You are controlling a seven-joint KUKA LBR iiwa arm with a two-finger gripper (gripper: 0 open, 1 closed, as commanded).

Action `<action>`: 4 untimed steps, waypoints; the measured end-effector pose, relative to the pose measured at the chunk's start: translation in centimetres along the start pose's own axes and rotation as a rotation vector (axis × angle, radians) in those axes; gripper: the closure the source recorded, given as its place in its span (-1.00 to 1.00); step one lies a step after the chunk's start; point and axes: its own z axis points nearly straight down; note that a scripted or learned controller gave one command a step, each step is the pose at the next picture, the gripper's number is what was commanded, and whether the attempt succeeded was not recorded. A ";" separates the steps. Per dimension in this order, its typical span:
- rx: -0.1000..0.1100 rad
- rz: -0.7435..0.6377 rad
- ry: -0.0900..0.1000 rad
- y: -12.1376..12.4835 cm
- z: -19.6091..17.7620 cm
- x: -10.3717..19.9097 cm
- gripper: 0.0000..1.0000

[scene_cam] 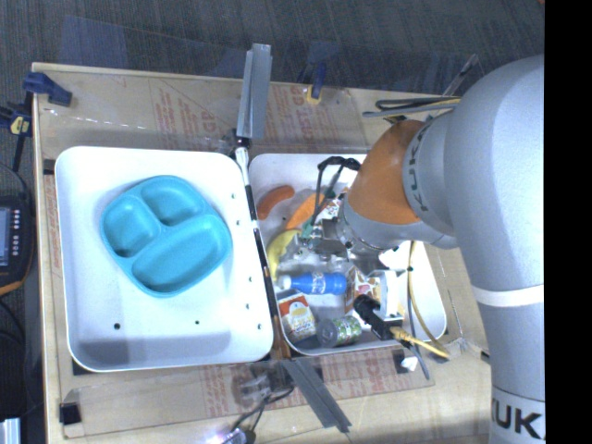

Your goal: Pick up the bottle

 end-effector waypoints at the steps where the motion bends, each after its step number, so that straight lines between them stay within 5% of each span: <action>1: -0.001 -0.091 0.002 -5.4 1.1 -2.2 -1.00; 2: -0.001 -0.099 0.002 -5.4 0.1 -2.2 1.00; 3: -0.005 -0.027 0.002 -6.0 -13.1 0.7 1.00; 4: -0.004 -0.027 0.002 -6.0 -13.1 0.7 -1.00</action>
